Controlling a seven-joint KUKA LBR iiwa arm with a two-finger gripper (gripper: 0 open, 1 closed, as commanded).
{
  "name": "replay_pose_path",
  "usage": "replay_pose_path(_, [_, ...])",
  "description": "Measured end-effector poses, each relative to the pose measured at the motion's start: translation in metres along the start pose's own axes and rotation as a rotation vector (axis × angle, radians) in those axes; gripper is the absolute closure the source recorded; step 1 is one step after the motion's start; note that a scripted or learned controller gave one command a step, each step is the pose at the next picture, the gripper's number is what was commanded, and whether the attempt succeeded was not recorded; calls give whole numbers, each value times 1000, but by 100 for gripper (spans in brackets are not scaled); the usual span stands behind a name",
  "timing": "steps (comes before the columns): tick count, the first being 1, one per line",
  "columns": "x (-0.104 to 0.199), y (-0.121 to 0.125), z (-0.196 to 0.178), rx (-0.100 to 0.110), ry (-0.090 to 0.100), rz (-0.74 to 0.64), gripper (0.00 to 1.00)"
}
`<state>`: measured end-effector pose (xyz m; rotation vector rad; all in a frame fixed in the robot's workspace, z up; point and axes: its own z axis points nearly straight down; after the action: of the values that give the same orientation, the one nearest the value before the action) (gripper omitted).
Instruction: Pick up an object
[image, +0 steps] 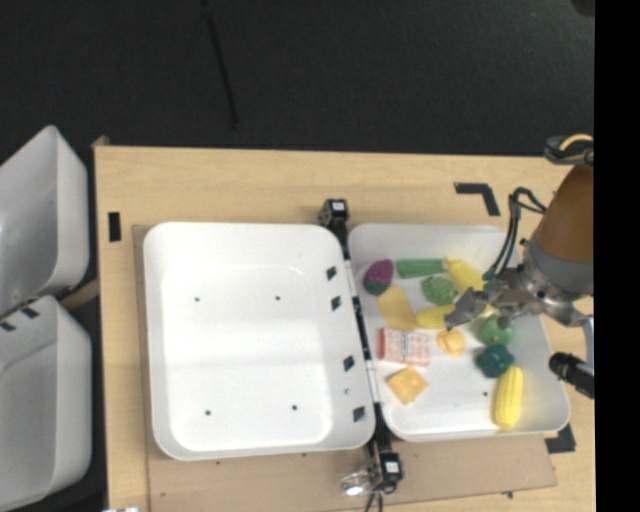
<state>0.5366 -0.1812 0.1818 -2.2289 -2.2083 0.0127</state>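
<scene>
Grey gripper (470, 308) is being held low among toys in the right bin (520, 425), beside a yellow piece (432, 318); jaw state cannot be told.

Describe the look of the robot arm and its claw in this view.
The arm enters from the right edge: a rounded orange-brown band sits above a grey wrist section. Thin black cables loop along its left side. The claw at its tip is dark grey metal, small and angular, with blurred details.
</scene>
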Motion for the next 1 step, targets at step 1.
replay_pose_path(1, [30, 28, 80, -13, 2, -13, 0])
